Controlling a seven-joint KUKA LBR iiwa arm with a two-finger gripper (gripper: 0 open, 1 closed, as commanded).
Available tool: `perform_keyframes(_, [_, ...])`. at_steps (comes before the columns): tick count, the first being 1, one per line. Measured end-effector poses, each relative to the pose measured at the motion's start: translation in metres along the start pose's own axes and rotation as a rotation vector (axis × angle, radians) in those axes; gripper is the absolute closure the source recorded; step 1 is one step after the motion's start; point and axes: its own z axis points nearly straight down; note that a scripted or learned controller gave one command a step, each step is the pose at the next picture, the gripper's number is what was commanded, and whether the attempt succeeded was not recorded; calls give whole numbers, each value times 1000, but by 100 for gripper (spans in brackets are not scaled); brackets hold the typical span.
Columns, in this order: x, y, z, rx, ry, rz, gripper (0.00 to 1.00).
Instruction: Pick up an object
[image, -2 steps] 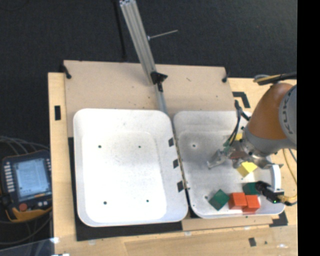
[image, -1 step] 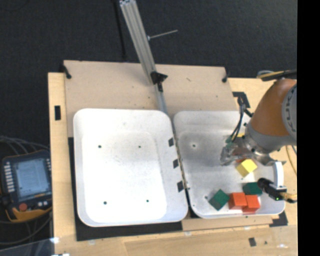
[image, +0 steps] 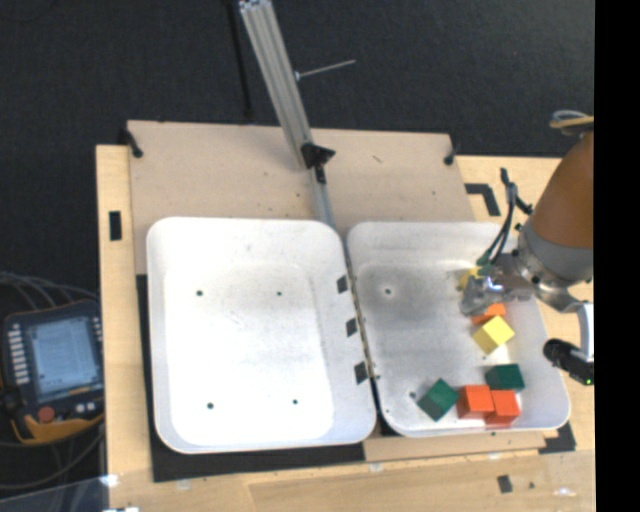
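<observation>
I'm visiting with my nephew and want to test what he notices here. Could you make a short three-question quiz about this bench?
1. True or false: all the blocks lie in the right bin.
2. Which block lies nearest the pincer? A) the yellow block B) the green block near the bin's front edge C) the orange block beside it
3. Fill in: the dark green block sits just behind the ___ blocks at the bin's front edge.

Key: 1 true; the left bin has only small dark marks on its floor. 2 A. 3 orange.
</observation>
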Motion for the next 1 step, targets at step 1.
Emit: perform_keyframes(1, [-2,2,-54,-1,0,-12,100])
